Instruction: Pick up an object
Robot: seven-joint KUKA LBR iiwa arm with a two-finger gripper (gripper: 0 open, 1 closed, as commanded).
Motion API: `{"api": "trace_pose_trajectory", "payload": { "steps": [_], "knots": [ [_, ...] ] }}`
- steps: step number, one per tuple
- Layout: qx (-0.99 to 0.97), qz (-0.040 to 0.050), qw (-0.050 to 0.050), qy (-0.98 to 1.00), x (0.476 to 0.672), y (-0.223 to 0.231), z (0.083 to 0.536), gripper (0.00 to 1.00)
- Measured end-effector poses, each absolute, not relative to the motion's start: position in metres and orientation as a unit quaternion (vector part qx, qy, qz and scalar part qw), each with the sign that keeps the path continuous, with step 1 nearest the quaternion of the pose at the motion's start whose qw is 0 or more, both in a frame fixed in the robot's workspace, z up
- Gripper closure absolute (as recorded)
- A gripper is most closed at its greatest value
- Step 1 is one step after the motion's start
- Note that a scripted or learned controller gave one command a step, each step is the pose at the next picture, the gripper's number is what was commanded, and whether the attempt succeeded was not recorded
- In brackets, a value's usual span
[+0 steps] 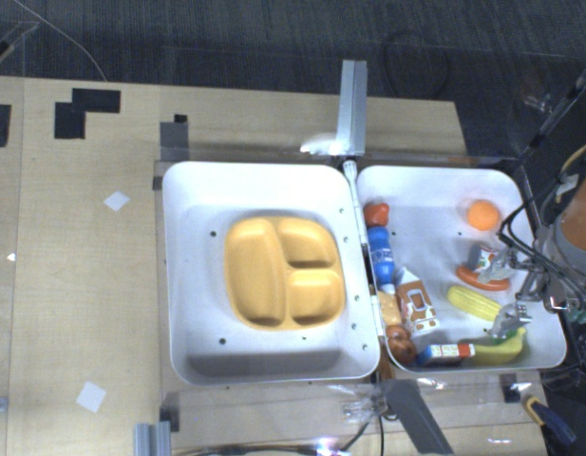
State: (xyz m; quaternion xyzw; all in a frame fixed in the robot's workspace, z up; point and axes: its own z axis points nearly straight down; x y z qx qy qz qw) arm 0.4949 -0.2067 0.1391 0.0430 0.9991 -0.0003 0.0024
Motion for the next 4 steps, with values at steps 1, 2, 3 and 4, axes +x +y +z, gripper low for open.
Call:
{"api": "trace_pose_trajectory", "payload": {
  "steps": [1, 2, 3, 4],
  "knots": [
    [0.138, -0.0013, 0.007, 0.99, 0.492, -0.151, 0.09, 0.0],
    [0.119, -0.0009, 0.004, 0.993, 0.489, -0.208, 0.124, 0.0],
    [0.115, 0.0, 0.005, 0.993, 0.492, -0.206, 0.132, 1.0],
    [0.369, 0.0015, 0.005, 0.93, 0.492, -0.205, 0.09, 1.0]
  ]
}}
